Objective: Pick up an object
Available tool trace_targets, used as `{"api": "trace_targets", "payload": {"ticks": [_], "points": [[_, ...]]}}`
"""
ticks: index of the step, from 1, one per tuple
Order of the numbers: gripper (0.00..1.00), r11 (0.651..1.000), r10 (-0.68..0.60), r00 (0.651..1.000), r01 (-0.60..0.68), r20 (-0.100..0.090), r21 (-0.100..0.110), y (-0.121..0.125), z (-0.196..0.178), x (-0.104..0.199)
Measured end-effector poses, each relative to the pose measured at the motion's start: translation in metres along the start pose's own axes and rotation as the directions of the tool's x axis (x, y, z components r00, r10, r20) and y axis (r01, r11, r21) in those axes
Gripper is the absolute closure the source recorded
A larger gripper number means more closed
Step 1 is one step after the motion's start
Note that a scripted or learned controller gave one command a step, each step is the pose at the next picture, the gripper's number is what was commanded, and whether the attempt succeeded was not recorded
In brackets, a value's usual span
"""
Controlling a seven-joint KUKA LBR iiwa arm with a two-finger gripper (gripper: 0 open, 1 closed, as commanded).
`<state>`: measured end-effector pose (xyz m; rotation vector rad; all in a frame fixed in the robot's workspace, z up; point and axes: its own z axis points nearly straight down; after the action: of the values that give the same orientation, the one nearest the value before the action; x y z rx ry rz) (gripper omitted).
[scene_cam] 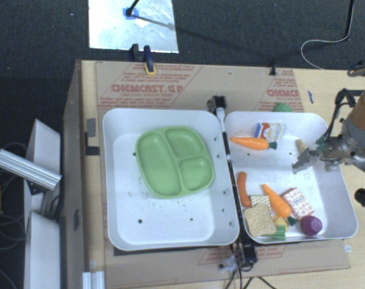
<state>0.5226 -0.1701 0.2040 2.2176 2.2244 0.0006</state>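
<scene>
"CHEMCAST GP" board (147, 89), two white bins (128, 233), green plate (175, 161), tool (305, 159)

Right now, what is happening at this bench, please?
A robot arm reaches in from the right, with its gripper above the right bin, and it holds nothing that I can see. That bin contains toy food, including two carrots and a purple piece. The left bin holds a green divided plate.
</scene>
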Motion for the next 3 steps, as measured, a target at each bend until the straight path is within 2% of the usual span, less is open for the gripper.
{"api": "trace_targets", "payload": {"ticks": [1,2,3], "points": [[0.00,1.000,-0.001,1.000,0.001,0.000,-0.002,0.079,0.120,0.017],[0.00,1.000,-0.002,1.000,0.002,-0.001,-0.003,0.117,0.119,0.045],[1.00,1.000,-0.004,1.000,0.004,0.001,-0.004,0.118,0.108,0.044]]}}
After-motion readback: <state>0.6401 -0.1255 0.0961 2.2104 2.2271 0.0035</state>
